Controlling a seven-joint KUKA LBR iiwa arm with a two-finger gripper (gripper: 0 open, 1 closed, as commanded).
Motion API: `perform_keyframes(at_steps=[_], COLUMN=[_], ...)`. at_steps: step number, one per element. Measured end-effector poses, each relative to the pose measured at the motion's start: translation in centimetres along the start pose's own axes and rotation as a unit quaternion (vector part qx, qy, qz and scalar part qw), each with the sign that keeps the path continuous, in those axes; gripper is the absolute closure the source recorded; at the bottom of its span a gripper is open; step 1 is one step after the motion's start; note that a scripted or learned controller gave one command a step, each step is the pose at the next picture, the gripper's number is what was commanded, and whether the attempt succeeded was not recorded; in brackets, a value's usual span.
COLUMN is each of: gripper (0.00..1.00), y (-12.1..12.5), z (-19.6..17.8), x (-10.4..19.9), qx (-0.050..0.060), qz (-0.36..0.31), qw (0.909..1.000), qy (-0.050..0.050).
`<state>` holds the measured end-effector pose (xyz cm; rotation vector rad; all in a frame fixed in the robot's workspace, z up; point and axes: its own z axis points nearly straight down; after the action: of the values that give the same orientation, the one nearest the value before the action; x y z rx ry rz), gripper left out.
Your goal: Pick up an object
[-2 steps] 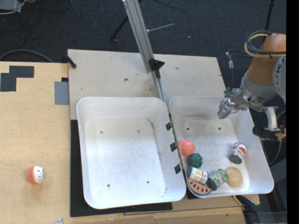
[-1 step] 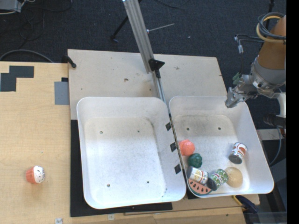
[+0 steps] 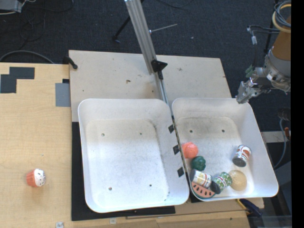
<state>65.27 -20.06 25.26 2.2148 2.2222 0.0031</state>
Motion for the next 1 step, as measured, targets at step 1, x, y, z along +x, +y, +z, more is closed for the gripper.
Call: perform_keyframes(at_steps=[1], gripper=[1.00], y=[0.05], z=[-2.36], x=[-0.06], qx=[0.001], qz=[0.000], qw=[1.0000], qy=[0.001])
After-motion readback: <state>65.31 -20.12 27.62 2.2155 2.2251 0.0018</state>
